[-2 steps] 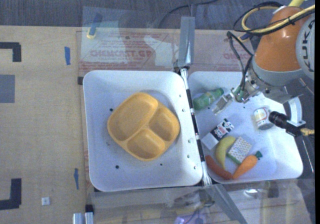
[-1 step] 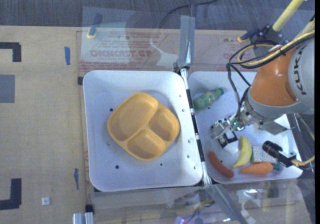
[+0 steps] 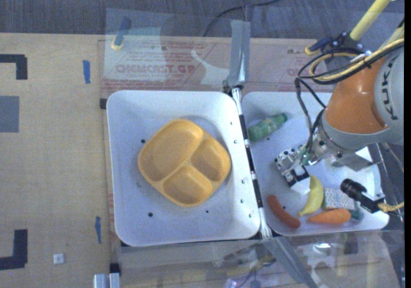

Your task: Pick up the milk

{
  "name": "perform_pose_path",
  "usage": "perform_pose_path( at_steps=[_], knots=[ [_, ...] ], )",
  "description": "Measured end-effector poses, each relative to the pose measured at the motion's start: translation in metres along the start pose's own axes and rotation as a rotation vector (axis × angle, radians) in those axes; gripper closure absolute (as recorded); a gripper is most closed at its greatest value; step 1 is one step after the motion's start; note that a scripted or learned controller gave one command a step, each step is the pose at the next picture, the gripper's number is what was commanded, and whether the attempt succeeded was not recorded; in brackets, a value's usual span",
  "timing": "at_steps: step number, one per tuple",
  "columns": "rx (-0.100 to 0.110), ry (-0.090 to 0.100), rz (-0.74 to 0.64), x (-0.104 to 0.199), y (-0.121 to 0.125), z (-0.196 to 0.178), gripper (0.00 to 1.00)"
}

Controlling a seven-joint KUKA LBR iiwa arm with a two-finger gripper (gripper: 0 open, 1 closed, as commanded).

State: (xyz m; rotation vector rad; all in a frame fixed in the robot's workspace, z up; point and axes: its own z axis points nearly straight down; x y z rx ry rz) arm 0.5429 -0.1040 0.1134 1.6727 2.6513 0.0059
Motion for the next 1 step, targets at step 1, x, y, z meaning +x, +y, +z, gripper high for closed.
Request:
perform_pose_path(
  at_steps=[1],
  knots=[
    [0.005,0.001,0.201,0.0128,0.1057,-0.0711,1.00]
  ],
)
